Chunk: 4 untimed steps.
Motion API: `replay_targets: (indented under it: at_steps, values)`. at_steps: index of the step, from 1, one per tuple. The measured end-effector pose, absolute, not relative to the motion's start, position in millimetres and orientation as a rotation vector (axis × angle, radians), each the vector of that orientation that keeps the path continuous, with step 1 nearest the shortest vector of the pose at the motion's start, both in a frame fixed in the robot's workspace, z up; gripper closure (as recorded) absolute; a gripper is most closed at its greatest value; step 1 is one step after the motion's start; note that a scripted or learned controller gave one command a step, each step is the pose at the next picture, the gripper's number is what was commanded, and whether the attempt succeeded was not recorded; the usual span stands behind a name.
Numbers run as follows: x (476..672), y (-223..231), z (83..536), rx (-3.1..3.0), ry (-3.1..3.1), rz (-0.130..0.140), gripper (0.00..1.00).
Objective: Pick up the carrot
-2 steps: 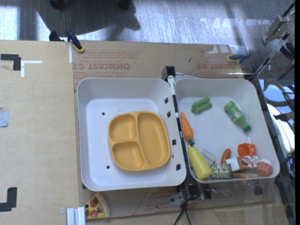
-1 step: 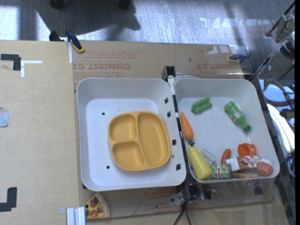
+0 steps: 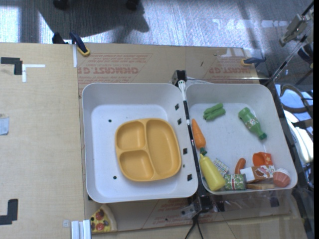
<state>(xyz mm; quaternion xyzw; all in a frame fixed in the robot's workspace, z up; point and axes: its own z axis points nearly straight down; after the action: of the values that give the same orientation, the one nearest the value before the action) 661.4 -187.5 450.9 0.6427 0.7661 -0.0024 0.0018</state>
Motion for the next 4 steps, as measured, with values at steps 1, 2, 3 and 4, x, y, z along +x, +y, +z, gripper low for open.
replay_targets:
  at_steps: [1,2,3,4]
  values:
    - [659.4,-159,331,2.298,2.144,-0.005,0.0]
    - [660.3,-159,340,2.293,2.147,-0.009,1.0]
    - [660.3,-159,340,2.293,2.147,-0.009,0.0]
    - [659.8,-122,421,2.37,2.06,-0.003,0.0]
